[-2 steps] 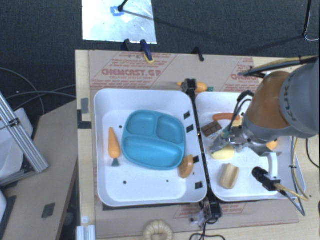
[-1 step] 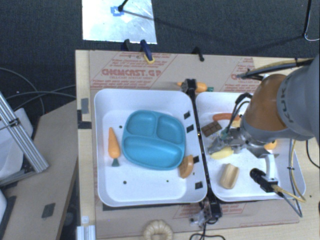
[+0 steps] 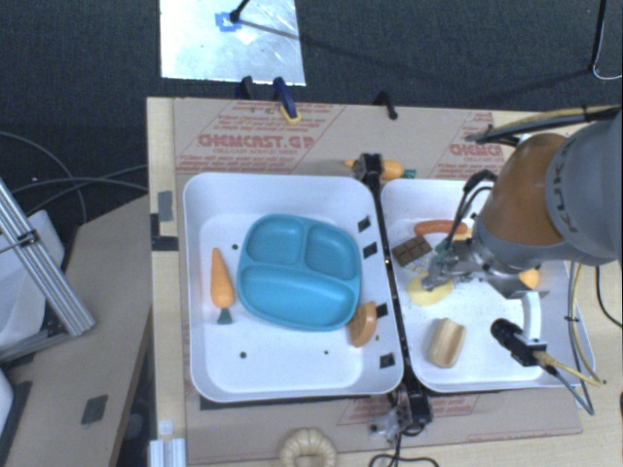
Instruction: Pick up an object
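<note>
My gripper (image 3: 443,269) hangs low over the left part of the right bin (image 3: 487,379), at the end of the grey arm with the orange band (image 3: 526,202). Right below it lies a pale yellow piece (image 3: 424,292), partly hidden by the gripper. A brown chocolate bar (image 3: 410,251) lies just to its left, and a red-orange sausage (image 3: 433,228) just behind it. A tan bread roll (image 3: 446,342) rests nearer the front of that bin. A small orange piece (image 3: 529,278) peeks out beside the wrist.
The left bin (image 3: 209,358) holds a blue divided plate (image 3: 297,270), a carrot (image 3: 222,278) on the plate's left and a brown pastry (image 3: 363,324) at its front right corner. The divider between the bins (image 3: 389,290) runs close to the gripper.
</note>
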